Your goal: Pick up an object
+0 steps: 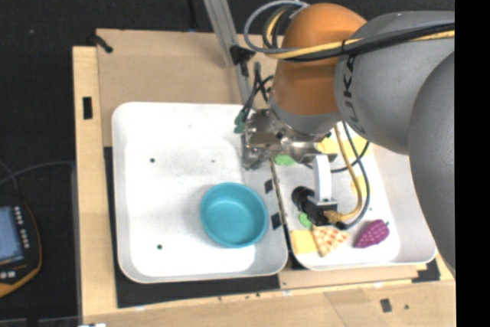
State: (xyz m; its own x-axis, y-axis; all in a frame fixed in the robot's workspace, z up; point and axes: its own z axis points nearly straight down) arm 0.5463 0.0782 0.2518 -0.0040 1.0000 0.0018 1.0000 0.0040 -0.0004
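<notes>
Your inventory, largest item first, each placed from the pincer.

1. Arm: grey body with an orange band, reaching in from the right and hanging over the seam between the two bins; it ends in the pincer.
2. Left bin: shallow and white, spreading out to the pincer's left and below it.
3. Right bin: shallow and white, lying to the pincer's right and below, partly hidden under the arm.
4. Blue bowl: upright, below and just left of the pincer, in the left bin's lower right part, apart from the pincer.
5. Pincer: sits over the left bin's right edge, near the wall shared with the right bin. You cannot tell from this view whether it is spread or pressed together; nothing is seen pinched in it.
6. Pizza slice toy: below and right of the pincer, in the right bin.
7. Purple grape bunch: further right of the slice, same bin.
8. Small green piece: just right of the pincer, at the right bin's edge.
</notes>
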